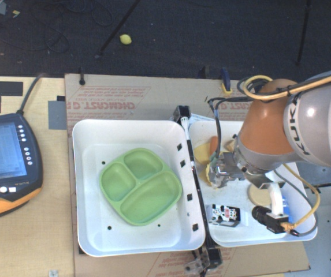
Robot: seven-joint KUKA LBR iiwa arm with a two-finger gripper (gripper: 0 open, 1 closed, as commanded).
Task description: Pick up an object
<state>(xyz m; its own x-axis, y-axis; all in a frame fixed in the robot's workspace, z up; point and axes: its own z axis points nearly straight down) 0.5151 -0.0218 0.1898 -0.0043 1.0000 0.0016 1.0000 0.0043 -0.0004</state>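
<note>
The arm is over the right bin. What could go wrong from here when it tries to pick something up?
1. The gripper is close to the left wall of the right bin, so it might bump or scrape that wall.
2. The yellow object and the orange object lie side by side next to the gripper, so it might push one away or catch both at once.

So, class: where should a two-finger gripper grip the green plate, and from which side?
Probably its raised outer rim, pinched from above: the green plate lies flat in the left bin, too wide to span, while the rim is thin.
</note>
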